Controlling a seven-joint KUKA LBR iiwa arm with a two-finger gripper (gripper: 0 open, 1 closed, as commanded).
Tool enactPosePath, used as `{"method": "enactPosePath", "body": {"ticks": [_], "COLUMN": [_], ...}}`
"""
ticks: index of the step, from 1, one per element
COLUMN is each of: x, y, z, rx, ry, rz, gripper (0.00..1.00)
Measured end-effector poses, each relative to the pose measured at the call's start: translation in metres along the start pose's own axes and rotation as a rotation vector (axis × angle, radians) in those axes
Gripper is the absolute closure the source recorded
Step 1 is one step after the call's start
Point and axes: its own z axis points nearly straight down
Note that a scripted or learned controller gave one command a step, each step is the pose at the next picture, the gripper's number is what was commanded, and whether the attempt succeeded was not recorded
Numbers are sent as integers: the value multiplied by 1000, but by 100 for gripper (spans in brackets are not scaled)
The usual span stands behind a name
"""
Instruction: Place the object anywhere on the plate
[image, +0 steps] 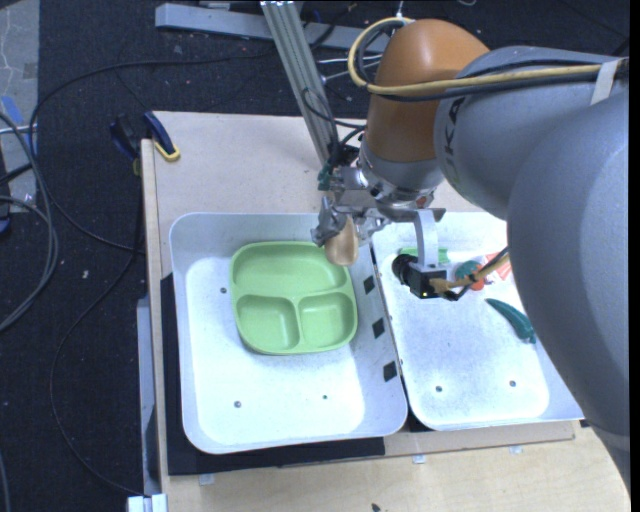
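**Camera view, delivery stage.** I read the task as mostly done, with the release outstanding. The two-finger gripper (340, 238) is clenched on a small tan rounded object (344, 249), which shows between the fingertips and hangs just below them. Nothing lies yet in any compartment of the green three-compartment plastic plate (262, 272).

(a) *Done, as I judge it:* the small tan rounded object is off the bin floor and carried to the plate, which lies in the left shallow white bin (205, 385).

(b) *Left to do:* a short shift further over the plate, a lowering, and an opening of the fingers.

(c) *Object and end effector:* the small tan rounded object sits directly under the gripper, in its grasp, over the plate's upper-right rim beside the wall shared with the right shallow white bin (470, 385). From this slanted view I cannot tell whether it touches the rim or hangs clear. A drop here, I judge, could catch the rim and roll off.

(d) *Bystander:* a teal curved item (513, 318) lies in the right bin, well apart.
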Motion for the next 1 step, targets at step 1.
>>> {"method": "enactPosePath", "body": {"ticks": [1], "x": [52], "y": [22], "z": [-6], "rx": [-1], "ry": [0], "rz": [1], "gripper": [100]}}
